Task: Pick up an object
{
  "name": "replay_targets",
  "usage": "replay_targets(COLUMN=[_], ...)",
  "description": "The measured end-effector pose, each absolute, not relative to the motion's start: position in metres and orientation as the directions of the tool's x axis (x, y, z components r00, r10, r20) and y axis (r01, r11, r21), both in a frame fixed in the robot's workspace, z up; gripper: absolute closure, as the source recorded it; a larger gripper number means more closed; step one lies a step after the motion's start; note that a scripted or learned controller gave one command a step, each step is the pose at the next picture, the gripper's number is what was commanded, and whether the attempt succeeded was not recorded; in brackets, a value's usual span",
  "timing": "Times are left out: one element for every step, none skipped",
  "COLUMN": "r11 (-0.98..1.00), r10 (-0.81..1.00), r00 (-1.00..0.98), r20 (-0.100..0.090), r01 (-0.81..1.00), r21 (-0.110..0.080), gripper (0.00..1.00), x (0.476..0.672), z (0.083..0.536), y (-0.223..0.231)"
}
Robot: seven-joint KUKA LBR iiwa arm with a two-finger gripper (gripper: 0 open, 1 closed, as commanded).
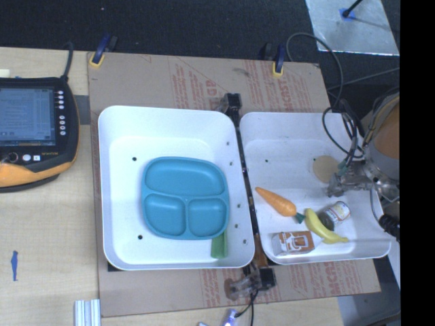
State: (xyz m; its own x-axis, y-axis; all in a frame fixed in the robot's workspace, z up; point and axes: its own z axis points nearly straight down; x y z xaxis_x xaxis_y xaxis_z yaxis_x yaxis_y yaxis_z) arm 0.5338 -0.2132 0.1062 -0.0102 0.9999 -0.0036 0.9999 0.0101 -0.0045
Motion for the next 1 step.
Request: replay_targets(r11=[0.002], r10=[1.0], r00=[-0.002], r20=[-0.001], r01=[1.0], r21=[-0.001], gripper=[1.0], x=[0.5185], z=[0.1558], y=[-0.2126])
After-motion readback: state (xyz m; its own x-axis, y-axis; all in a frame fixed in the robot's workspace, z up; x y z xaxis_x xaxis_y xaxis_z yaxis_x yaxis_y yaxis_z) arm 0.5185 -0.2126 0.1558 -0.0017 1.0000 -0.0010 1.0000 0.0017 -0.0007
